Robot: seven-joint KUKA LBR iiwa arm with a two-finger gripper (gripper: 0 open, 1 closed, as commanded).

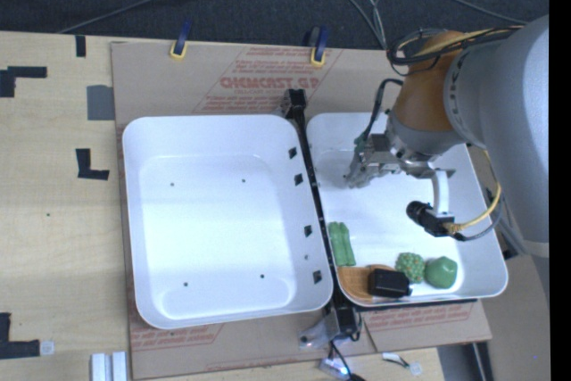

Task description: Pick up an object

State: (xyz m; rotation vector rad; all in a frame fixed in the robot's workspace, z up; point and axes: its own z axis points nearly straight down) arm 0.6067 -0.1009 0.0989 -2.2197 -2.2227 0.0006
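While reaching in from the right: arm (500,94) hanging over right bin (486,285), gripper (364,169) near its upper-left corner, finger state unreadable. Lying along front edge: green bar (341,244), black block (388,283), green lumps (426,269).

Red print on cardboard sheet (259,83) under both bins, above bins' far edge: large line reads roughly "CHEMCAST GP", last letters partly covered by black clamp (293,103). Smaller red lines above and below it, too small to read. More red print on same cardboard along near edge, below left bin (214,223) and below right bin (486,281): illegible. Bins themselves, bench top and arm carry no legible text, label or number.
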